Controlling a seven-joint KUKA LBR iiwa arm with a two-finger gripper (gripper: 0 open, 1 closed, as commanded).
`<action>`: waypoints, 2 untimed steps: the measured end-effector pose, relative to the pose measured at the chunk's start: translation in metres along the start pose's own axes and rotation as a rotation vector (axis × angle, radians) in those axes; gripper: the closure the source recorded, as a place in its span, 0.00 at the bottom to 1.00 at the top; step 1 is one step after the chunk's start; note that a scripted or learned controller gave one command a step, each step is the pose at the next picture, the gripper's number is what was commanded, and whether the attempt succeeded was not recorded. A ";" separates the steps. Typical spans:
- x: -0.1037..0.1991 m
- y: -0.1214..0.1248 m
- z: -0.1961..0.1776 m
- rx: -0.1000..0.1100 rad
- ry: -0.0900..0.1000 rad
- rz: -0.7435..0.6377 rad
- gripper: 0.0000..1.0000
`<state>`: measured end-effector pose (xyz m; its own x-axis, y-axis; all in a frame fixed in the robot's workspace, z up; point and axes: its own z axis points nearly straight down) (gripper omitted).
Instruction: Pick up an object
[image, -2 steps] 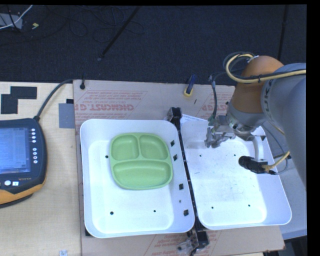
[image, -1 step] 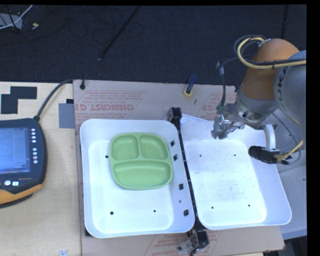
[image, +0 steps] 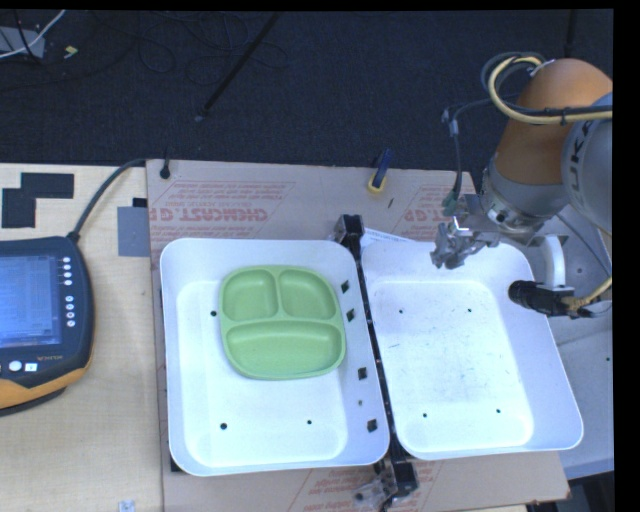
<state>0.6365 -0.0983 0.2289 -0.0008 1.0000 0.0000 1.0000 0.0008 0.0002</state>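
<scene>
Over the counter: two shallow white plastic bins sit side by side on a brown cardboard sheet (image: 300, 195) with red print, which covers the counter (image: 100, 430).
Left bin: the left white bin (image: 195, 400) holds a light green plastic divided plate (image: 281, 322), lying flat in the bin's upper middle part, with two small compartments toward the far side and one long compartment toward the near side.
Right bin: the right white bin (image: 470, 400) shows a scuffed, speckled floor with a few small dark dots.
Divider: a black strip (image: 362, 330) runs between the two bins, from a black clamp at the far edge down to a bracket at the near edge.
Arm: the grey arm with its orange band (image: 545, 120) reaches in from the right, with yellow cable looped above it.
Gripper: the small metal gripper (image: 452, 248) hangs above the far left corner of the right bin, near the divider, well apart from the green plate; nothing is seen between its parts, and whether it is wide or narrow cannot be told at this size.
Left side: a grey and orange handheld control pendant (image: 40, 315) with a lit blue screen lies on the counter, left of the bins, its black cable running toward the far edge.
Far edge: a small blue and yellow clip (image: 379, 175) sits on the cardboard's far rim.
</scene>
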 end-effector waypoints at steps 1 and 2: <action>0.056 -0.015 0.011 0.006 0.003 -0.003 1.00; 0.102 -0.035 0.001 0.005 0.003 -0.003 1.00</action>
<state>0.6019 0.0033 0.2281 -0.0042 1.0000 0.0028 1.0000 0.0042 -0.0050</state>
